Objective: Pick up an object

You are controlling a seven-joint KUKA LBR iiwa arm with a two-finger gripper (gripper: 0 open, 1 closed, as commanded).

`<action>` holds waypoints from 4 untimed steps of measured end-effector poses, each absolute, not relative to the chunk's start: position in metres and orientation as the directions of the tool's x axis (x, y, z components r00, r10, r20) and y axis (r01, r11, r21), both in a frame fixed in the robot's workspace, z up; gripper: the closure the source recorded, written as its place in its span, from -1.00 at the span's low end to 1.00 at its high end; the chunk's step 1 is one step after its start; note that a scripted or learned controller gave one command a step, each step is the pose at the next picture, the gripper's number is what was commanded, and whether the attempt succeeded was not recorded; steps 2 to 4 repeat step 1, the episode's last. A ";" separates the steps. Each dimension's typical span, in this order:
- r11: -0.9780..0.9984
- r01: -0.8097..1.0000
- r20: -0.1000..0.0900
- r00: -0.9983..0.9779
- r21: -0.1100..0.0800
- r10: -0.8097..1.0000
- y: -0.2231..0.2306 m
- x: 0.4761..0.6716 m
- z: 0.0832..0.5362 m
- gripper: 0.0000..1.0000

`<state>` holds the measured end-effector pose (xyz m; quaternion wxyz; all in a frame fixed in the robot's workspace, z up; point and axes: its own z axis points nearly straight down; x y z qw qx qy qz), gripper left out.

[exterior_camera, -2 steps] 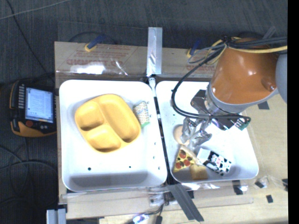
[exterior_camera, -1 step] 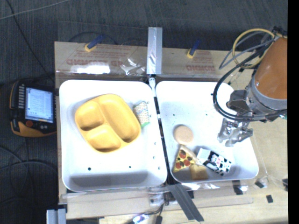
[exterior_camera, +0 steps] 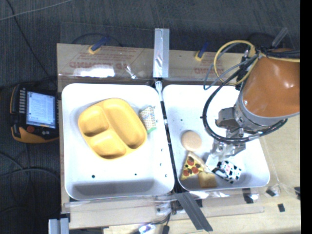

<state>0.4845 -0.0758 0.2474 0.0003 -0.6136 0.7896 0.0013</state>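
In the right bin [exterior_camera: 253, 177] lie a round tan bun-like piece [exterior_camera: 191, 140], a toy pizza slice [exterior_camera: 193, 167] with a brown crust end [exterior_camera: 207, 180], and a small black-and-white spotted toy [exterior_camera: 228, 171]. My gripper [exterior_camera: 220, 155] hangs low over the bin, just right of the bun and directly above the spotted toy and the pizza slice. The orange band and grey wrist hide most of it. In the left bin sit a yellow divided tray [exterior_camera: 112, 127] and a small patterned packet [exterior_camera: 148, 117] at its right edge.
A divider wall [exterior_camera: 165, 130] separates the two bins. Black and yellow cables [exterior_camera: 229, 67] loop above the right bin's far edge. A handheld pendant with a lit screen [exterior_camera: 35, 112] lies off the bench to the left.
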 end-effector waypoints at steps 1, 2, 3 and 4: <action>0.252 -0.968 -0.004 -0.252 -0.001 -0.968 -0.202 0.497 0.300 1.00; 0.252 -0.968 -0.004 -0.252 -0.001 -0.968 -0.202 0.497 0.300 1.00; 0.252 -0.968 -0.004 -0.252 -0.001 -0.968 -0.202 0.497 0.300 1.00; 0.252 -0.968 -0.004 -0.252 -0.001 -0.968 -0.202 0.497 0.300 1.00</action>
